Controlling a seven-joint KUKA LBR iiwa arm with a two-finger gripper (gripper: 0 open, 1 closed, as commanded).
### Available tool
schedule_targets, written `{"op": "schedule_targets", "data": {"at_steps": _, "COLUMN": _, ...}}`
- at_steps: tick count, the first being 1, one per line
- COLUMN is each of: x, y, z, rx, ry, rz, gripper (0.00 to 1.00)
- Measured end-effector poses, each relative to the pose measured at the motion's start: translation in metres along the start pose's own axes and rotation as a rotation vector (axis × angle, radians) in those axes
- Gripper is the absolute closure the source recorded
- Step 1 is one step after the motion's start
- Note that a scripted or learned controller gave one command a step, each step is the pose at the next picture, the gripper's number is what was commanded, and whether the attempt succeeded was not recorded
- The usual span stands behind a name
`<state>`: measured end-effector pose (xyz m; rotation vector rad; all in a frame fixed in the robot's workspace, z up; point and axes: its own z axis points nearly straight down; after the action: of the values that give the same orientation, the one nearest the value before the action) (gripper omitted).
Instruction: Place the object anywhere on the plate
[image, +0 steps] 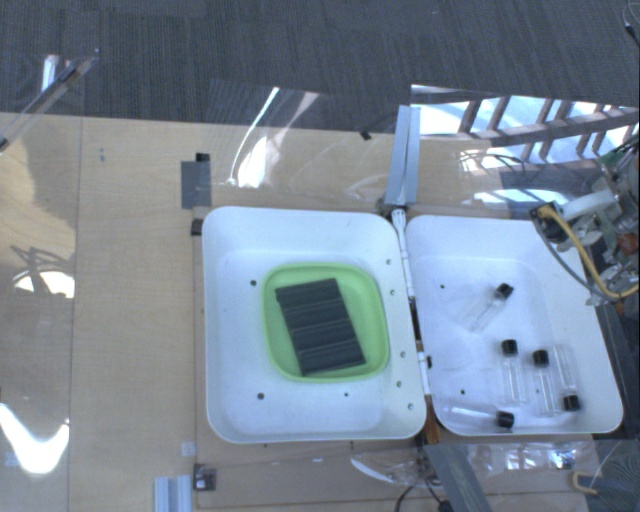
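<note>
A green square plate (325, 322) sits in the middle of the left white bin (230, 400). A dark grey ribbed rectangular block (319, 327) lies flat on the plate, slightly turned. In the right white bin (450, 250) lie several clear vials with black caps, one (490, 303) near the centre and others (541, 375) toward the front right. Part of the arm with yellow and black cables (600, 240) hangs over the right bin's far right edge, well away from the plate.
A grey metal post (403, 165) stands behind the seam between the bins. A small dark bracket (197, 182) sits on the wooden bench behind the left bin. Clear plastic sheeting (520, 460) lies at the front right.
</note>
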<state>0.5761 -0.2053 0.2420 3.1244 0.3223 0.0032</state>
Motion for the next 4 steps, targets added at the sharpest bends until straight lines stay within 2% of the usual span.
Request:
{"op": "schedule_targets", "data": {"at_steps": 1, "x": 0.093, "y": -0.037, "z": -0.129, "rx": -0.005, "ry": 0.011, "rz": -0.003, "gripper": 0.0}}
{"op": "schedule_targets", "data": {"at_steps": 2, "x": 0.084, "y": -0.15, "z": -0.024, "rx": 0.001, "ry": 0.001, "rz": 0.0, "gripper": 0.0}}
{"op": "schedule_targets", "data": {"at_steps": 3, "x": 0.031, "y": -0.126, "z": -0.035, "rx": 0.0, "ry": 0.002, "rz": -0.001, "gripper": 0.0}}
{"op": "schedule_targets", "data": {"at_steps": 4, "x": -0.044, "y": -0.094, "z": -0.063, "rx": -0.002, "ry": 0.004, "rz": -0.001, "gripper": 0.0}}
